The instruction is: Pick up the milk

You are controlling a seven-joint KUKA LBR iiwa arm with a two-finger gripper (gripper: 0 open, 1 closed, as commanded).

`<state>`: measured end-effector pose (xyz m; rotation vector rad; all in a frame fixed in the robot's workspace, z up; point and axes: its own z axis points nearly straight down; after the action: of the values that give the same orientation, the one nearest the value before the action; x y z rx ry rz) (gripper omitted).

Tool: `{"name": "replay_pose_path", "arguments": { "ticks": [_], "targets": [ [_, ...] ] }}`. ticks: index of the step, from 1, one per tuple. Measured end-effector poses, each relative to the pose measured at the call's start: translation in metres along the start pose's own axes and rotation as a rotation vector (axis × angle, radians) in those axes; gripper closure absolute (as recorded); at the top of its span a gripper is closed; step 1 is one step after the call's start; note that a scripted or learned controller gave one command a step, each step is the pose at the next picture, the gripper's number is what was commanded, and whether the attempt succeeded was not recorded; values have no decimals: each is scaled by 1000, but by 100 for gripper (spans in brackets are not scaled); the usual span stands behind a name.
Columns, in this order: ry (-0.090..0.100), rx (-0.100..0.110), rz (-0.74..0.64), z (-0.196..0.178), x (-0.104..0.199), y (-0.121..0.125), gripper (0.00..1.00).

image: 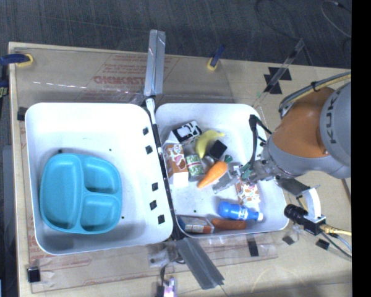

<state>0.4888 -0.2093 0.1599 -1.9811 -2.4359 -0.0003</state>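
Note:
The milk (187, 130) is a small carton with a black-and-white pattern, lying near the back left of the right bin (198, 111). My gripper (238, 173) hangs low in the middle right of that bin, beside the thick end of a carrot (211, 174) and just above an orange-patterned carton (249, 193). The gripper is well to the right and front of the milk, with a banana (209, 141) and a black block (218, 148) in between.
The right bin also holds a brown carton (173, 156), a green can (193, 164), a blue bottle (238, 213), a sausage (229, 224) and a small box (196, 226). A blue divided plate (80, 193) lies in the left bin (80, 119).

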Motion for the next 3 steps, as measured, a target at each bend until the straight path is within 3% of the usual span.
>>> {"name": "replay_pose_path", "arguments": {
  "ticks": [1, 2, 3],
  "targets": [
    [-2, -1, -90, -35, 2, -11, 0],
    [-2, 0, -200, -45, -9, 35, 0],
    [-2, -1, -204, -81, -7, 25, 0]
  ]
}}
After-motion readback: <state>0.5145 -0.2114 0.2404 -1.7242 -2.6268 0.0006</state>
